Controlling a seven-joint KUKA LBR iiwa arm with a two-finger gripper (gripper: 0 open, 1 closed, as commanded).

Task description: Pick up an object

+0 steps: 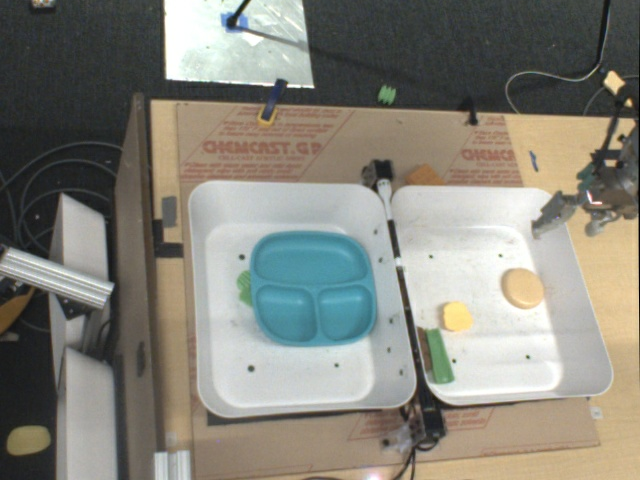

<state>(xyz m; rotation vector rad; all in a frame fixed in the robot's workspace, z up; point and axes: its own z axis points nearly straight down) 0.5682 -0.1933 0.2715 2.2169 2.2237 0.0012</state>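
Gripper (pixel 568 212): at the right bin's (pixel 480 383) far right rim, above the bin wall; whether it is parted or closed cannot be told, and nothing visible is held.

Tan round disc (pixel 522 288): nearest candidate, just inward and toward the near side of the gripper, lying flat, no long axis.

Yellow block (pixel 457 317): farther inward, beyond the disc.

Green bar (pixel 438 356): farthest, by the near-left corner, long axis running near-to-far.

Blue divided tray (pixel 312 288): in the left bin (pixel 220 368), well apart.
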